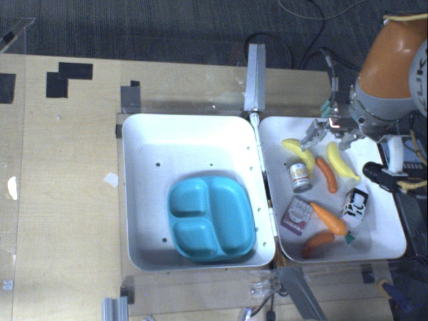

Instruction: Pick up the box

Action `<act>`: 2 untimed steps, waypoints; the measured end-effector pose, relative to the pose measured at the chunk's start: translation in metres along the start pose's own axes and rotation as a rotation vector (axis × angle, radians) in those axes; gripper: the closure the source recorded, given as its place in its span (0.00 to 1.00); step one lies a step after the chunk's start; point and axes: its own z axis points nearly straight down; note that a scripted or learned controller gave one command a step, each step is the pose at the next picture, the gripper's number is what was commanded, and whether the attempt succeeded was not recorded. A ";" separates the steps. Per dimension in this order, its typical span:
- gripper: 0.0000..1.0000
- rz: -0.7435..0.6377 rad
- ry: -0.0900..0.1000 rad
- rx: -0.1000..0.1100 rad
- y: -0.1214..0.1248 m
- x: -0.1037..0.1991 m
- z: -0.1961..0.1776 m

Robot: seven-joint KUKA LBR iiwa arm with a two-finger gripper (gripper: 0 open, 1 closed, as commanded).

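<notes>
A small flat purplish box [297,215] lies in the right bin [394,243], near its left wall and just below a tin can [299,175]. A white packet with black print [356,204] lies further right. My gripper [331,136] hangs over the far part of the right bin, between two yellow bananas [298,150] [341,162]. Its fingers [312,134] are spread open with nothing between them. The gripper is well above and to the right of the purplish box, apart from it.
The right bin also holds an orange sausage [326,173], a carrot [329,219] and a reddish sausage [316,241]. A blue divided tray [210,216] sits in the left bin [144,179]. A metal post [255,79] stands between the bins at the back.
</notes>
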 end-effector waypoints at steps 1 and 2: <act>1.00 -0.004 0.000 -0.006 0.002 0.001 -0.012; 1.00 -0.250 -0.001 -0.001 0.007 -0.012 0.013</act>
